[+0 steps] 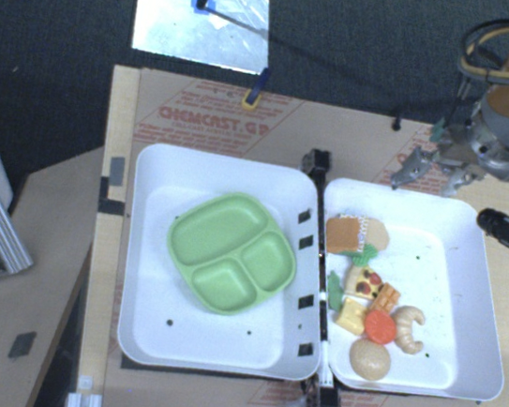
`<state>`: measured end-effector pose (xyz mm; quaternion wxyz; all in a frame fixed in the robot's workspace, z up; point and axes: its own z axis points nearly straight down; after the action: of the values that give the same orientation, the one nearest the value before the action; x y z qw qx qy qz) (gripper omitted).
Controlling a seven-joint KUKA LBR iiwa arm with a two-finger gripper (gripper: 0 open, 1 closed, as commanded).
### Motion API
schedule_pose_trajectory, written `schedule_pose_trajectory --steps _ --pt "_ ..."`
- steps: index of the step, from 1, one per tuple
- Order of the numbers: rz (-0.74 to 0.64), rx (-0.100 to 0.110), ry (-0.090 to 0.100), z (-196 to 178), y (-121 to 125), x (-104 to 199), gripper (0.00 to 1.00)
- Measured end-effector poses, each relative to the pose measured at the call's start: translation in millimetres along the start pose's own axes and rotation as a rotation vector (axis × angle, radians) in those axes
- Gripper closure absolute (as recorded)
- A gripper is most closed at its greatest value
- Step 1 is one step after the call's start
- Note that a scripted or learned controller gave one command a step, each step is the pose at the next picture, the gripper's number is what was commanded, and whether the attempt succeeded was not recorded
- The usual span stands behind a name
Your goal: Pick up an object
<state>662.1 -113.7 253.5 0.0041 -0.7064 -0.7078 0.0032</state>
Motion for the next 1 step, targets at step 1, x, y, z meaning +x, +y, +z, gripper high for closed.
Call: schedule_pose_trajectory --steps 1 --pt "-0.002 -0.012 -0.001 -8.1 1.9 0.2 0.0"
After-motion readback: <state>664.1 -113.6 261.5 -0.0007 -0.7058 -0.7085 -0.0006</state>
